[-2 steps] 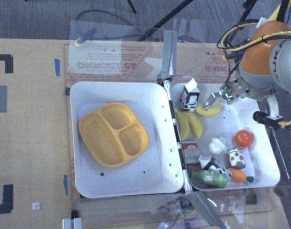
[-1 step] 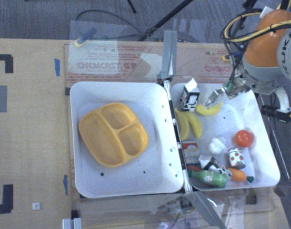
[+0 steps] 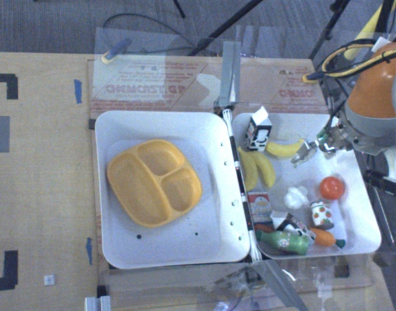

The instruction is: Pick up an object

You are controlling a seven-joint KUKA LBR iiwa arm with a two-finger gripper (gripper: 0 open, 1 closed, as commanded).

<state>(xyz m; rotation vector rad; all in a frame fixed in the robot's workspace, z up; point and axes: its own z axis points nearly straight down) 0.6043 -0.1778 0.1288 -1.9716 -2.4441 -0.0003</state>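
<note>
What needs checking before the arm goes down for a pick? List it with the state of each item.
1. Gripper placed over the right bin: ok, it hangs above the bin's upper part.
2. Nothing already held: ok, no item shows in the gripper.
3. Jaws open enough to grasp: cannot tell, too small and blurred.
4. Nearest target free to take: ok, a banana lies just beside the gripper, apart from the milk carton.
5. Easy alternative: ok, the red tomato sits alone with bare floor around it.
6. Crowded zone to avoid: not ok, the items at the bin's near edge lie packed together.
</note>
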